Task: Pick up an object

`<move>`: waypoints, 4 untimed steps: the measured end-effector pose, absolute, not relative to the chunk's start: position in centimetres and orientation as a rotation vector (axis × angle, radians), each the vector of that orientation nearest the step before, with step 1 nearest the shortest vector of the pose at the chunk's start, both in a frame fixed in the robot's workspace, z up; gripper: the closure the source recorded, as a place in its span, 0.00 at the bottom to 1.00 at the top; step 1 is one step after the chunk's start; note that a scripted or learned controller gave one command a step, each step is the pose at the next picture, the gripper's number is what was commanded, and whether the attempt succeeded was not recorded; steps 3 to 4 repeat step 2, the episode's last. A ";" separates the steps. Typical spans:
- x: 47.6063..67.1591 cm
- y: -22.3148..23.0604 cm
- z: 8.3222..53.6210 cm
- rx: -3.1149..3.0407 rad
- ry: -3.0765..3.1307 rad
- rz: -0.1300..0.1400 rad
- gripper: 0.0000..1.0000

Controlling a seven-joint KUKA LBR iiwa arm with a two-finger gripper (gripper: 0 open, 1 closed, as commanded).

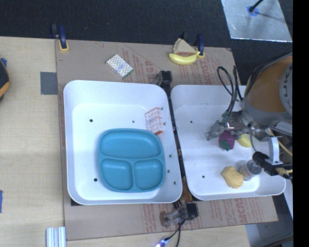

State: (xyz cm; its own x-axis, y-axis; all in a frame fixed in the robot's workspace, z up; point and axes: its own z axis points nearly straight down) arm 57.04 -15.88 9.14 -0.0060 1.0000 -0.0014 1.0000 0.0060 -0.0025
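Note:
In the right bin my gripper hangs low at the end of the grey arm with the orange band. Directly under its tip is a small purple object with a green top; contact between them is hidden from this angle. Just to its right lies a small yellow object. Nearer the front of that bin rest a yellow corn-like piece and a small grey object.
The left bin carries a blue divided plate and a red-and-white packet by its right wall. Behind the bins on the board lie a patterned packet and a banana. Black cables loop beside the arm.

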 end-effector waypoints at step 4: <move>59.0 -8.3 19.3 -2.215 -2.227 0.001 1.00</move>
